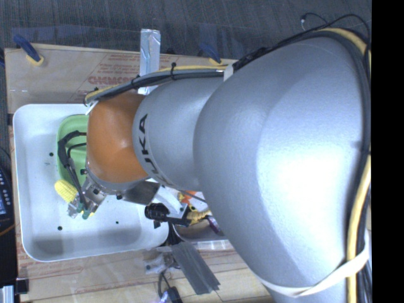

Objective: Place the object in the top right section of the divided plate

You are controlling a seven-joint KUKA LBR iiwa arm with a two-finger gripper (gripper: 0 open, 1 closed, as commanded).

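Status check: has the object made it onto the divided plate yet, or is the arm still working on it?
Nothing looks finished yet. The arm reaches over the left bin and covers most of the green divided plate. The gripper is low in that bin, right beside a yellow object at the plate's lower edge. Whether that object is gripped cannot be told. Left: the placing in the top right section.

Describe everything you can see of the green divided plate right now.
The green divided plate shows as a bright lime, glossy, plastic-looking arc in the upper part of the left white bin. A raised rim and one inner divider ridge are visible; the arm's orange band covers the rest, and black cables cross it. It appears to lie flat on the bin floor. A yellow object sits just below its visible lower edge; whether they touch is unclear.
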